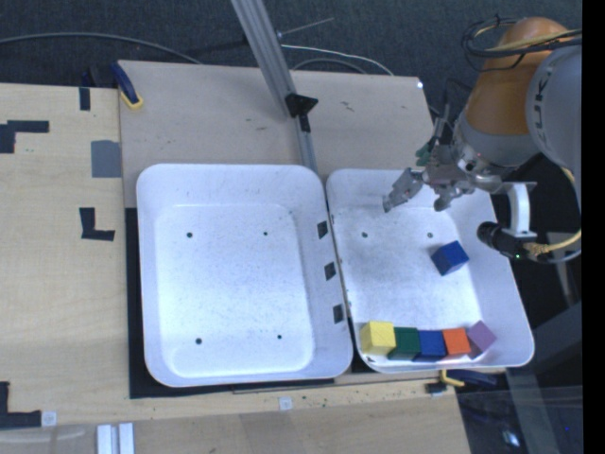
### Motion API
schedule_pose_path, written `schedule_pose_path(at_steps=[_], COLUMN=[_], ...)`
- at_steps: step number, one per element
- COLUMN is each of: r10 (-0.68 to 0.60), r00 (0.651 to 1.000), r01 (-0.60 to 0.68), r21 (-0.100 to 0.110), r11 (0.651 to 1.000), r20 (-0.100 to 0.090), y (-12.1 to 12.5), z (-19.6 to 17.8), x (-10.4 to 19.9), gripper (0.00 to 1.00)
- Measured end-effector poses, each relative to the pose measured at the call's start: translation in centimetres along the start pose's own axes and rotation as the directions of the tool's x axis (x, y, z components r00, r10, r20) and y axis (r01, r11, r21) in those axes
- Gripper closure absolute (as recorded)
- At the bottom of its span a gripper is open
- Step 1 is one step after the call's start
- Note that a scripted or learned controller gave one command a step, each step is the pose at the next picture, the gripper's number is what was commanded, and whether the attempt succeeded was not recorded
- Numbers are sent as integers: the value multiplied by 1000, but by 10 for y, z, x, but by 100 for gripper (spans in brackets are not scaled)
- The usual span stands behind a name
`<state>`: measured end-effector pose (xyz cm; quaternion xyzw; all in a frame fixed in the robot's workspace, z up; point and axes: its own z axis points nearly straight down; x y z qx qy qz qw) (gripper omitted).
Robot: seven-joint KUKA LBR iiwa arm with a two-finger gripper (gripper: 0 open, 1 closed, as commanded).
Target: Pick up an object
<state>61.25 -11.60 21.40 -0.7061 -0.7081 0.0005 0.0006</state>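
I am watching the arm [529, 83] reaching in from the right, its orange band sitting above the wrist, and the jaws [418, 195] are hanging over the far part of the right bin [397, 263]. The two fingers are spreading apart, one pointing toward the left at the bin's inner area and the other angling down beside it, and nothing is sitting between them, so I am reading the jaws as released and gripping nothing.

The nearest object is a blue cube [449, 256], lying tilted on the right bin's floor, below and a little right of the jaws and apart from them. Along the near wall of the same bin a row of blocks is sitting side by side and touching: a yellow block [378, 336] at the left end, then a green block [406, 340], a blue block [432, 343], an orange block [457, 340] and a purple block [481, 335] at the right end, resting up against the bin's corner. All of them are well apart from the jaws.

The left bin [232, 272] is lying just beside the right one, their rims touching along the middle. Both are resting on the counter [57, 253], and a slanted metal pole [269, 50] is running down from the top toward the gap between the bins.
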Motion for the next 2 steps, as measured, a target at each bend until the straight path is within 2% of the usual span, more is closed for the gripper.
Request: schedule_pose_path(at_steps=[1,2], r10=[10,0], r00=[1000,1000], r01=[-10,0], r21=[3,-23], r11=[1000,1000], r20=[3,11], y=[-45,-51], z=[2,96], x=[-66,-91], gripper=[0,0])
